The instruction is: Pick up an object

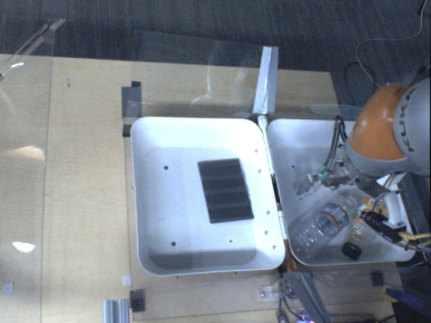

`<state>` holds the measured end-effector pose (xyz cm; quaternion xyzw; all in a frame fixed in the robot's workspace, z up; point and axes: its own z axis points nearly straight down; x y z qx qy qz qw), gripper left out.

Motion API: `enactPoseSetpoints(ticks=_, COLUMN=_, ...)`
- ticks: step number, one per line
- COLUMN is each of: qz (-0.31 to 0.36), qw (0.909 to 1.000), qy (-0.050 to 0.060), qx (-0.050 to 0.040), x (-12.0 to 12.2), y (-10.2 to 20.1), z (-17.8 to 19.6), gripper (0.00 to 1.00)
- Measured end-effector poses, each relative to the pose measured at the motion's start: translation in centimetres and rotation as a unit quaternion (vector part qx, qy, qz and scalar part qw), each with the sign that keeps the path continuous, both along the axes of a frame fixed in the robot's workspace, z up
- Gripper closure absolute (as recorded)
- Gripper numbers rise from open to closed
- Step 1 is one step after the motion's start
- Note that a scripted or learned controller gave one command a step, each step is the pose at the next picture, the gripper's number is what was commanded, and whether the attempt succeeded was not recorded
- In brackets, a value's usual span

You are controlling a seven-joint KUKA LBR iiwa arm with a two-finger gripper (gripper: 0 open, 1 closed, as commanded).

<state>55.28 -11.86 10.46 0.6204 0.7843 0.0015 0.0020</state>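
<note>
A clear plastic bottle (322, 225) lies on its side in the right bin (296, 147), slanting from the near left corner toward the middle. My gripper (322, 178) hangs low in that bin, just beyond the bottle's upper end and slightly apart from it. The arm's orange band (377, 130) is above it at the right. A dark ribbed rectangular block (225, 190) lies flat in the middle of the left bin (155, 153).
The two white bins meet at a shared rim (271, 180), with a metal upright (266, 86) behind it. Wooden bench surface (67, 180) spreads to the left. Cables and robot hardware crowd the right bin's near right corner (390, 231).
</note>
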Motion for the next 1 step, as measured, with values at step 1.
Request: enactPoseSetpoints(ticks=1, qz=0.032, qw=0.9995, qy=0.004, qx=0.0007, x=11.68, y=-0.87, z=-1.52, gripper=0.0)
